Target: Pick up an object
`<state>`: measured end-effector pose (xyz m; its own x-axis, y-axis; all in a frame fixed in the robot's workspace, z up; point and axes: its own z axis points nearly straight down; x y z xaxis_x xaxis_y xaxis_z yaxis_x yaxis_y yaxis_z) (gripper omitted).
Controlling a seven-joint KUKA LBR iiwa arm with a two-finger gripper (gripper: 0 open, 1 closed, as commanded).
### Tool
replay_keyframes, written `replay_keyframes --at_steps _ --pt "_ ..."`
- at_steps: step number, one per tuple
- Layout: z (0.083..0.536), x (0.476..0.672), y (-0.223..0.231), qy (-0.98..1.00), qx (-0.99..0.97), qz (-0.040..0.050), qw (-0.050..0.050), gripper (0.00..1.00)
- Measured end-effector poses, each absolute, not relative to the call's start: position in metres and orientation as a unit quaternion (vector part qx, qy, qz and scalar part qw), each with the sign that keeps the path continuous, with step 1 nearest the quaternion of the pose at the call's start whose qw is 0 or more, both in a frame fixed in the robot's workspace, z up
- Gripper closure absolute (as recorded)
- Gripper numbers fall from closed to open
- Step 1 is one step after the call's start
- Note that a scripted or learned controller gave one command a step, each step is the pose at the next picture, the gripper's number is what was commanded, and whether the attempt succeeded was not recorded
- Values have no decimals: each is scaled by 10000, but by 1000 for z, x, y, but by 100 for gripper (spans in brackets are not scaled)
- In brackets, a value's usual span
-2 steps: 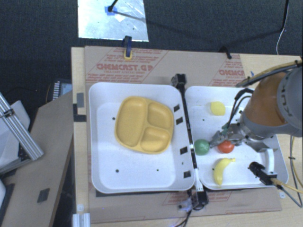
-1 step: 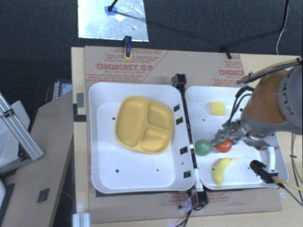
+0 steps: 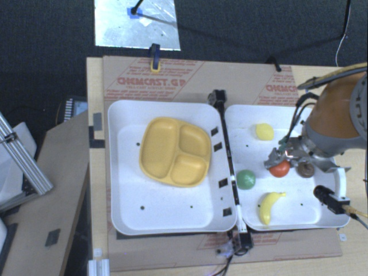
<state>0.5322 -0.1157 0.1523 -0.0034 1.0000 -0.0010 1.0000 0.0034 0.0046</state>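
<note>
In the right bin [image 3: 299, 218] lie a yellow lemon [image 3: 264, 131], a green ball [image 3: 246, 179], a yellow banana [image 3: 270, 206] and a red-orange round fruit [image 3: 280, 169]. My gripper [image 3: 278, 156] hangs low over the middle of that bin, directly against the top of the red-orange fruit and partly covering it. Whether the fruit is gripped is unclear from this angle. A small brown round thing [image 3: 305, 168] sits just right of the fruit, under the wrist.
The left bin [image 3: 123, 206] holds a yellow divided plate [image 3: 174, 151]. A black divider [image 3: 227, 160] runs between the two bins. My grey and orange arm [image 3: 339, 117] covers the right bin's far right side. A black part [image 3: 329, 199] juts out near the right rim.
</note>
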Motion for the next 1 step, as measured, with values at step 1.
replay_keyframes --at_steps 1 --pt "203 543 -121 7085 7057 16 27 100"
